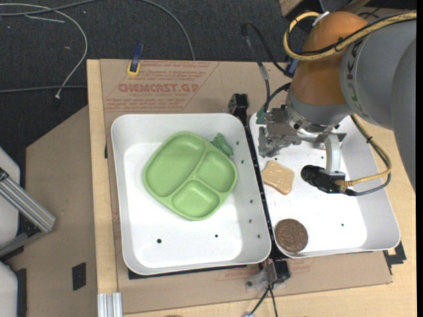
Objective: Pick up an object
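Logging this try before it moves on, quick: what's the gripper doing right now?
Gripper: over the right bin, just above the tan bread-like piece; nothing seen in its grasp.

Two white bins side by side: left bin (132, 243), right bin (370, 236). One green divided plate (190, 175) and one small green piece (223, 144). One tan cracker-like piece (277, 177), one brown round cookie (291, 234).

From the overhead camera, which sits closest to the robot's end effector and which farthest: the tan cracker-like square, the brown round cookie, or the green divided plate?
1. Tan cracker-like square, right bin, just below the end effector.
2. Brown round cookie, right bin's front edge, farther down.
3. Green divided plastic plate, left bin; its centre lies farthest, though its right rim comes about as near as the cookie.
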Robot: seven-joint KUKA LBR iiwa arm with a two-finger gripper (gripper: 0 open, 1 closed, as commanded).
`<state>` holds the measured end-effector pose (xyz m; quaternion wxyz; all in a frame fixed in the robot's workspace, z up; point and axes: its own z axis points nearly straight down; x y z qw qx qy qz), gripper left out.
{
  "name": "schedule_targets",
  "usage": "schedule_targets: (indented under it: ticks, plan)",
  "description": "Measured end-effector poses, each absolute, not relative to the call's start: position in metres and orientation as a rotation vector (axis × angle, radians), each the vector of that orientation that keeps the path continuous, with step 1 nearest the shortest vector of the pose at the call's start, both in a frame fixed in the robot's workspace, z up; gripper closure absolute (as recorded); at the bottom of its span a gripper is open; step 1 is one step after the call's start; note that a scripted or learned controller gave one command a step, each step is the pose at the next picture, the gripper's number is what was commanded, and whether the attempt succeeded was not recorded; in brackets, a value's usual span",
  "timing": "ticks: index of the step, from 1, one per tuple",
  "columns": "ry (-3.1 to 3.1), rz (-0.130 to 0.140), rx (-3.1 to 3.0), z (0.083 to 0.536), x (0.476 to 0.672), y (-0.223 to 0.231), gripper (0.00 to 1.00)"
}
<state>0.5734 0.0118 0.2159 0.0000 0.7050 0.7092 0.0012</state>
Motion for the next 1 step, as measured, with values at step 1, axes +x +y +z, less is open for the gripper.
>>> schedule_targets:
  ticks: [1]
  plan:
    - [2.230,0.006,2.214,0.2211,0.5872,0.0690,1.00]
